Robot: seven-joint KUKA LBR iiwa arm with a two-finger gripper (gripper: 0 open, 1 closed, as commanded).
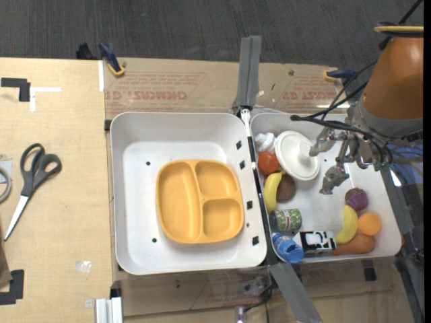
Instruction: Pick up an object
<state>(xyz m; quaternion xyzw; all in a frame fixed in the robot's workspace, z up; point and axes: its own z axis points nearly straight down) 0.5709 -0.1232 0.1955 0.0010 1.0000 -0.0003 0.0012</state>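
Objects, assorted: purple plum [355,198] nearest, at five o'clock from my gripper [325,169] in the right bin [389,200], beside a banana [347,225] and an orange [369,223]; fingers apart, holding nothing; I should centre over the plum, descend straight, close gently.

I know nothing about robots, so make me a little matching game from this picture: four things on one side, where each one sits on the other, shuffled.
Things:
1. orange divided tray
2. scissors
3. green can
4. purple fruit

Places:
A. on the wooden bench, left of both bins
B. right bin, near its right wall
C. left bin
D. right bin, near its left wall, below a banana

Pairs: 1-C, 2-A, 3-D, 4-B
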